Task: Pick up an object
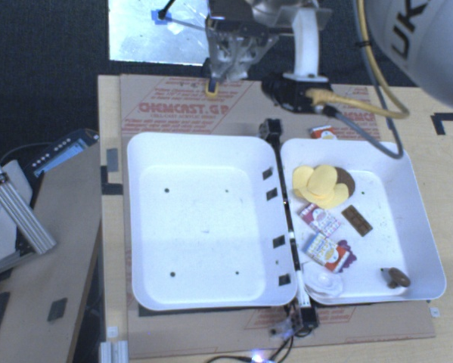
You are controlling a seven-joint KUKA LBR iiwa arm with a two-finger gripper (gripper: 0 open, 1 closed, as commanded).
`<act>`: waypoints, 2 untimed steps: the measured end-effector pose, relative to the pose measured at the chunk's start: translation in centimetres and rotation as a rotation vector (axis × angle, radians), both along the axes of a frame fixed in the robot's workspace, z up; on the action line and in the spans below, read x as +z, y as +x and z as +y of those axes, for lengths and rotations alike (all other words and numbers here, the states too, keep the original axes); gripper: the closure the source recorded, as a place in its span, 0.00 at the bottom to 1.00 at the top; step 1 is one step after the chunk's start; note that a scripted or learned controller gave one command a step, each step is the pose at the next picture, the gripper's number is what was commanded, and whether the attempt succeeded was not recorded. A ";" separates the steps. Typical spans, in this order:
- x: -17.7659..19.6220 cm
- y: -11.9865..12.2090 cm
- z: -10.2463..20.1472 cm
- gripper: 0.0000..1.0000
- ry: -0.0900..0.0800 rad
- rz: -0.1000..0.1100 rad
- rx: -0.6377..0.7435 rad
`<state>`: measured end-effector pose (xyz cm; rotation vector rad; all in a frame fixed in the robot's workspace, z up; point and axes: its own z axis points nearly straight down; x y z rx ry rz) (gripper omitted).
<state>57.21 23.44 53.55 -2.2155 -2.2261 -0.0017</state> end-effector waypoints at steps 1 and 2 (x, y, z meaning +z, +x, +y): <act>-0.2 7.7 -0.1 1.00 -0.002 -0.003 -0.006; -6.3 -1.0 0.1 1.00 -0.003 0.008 0.001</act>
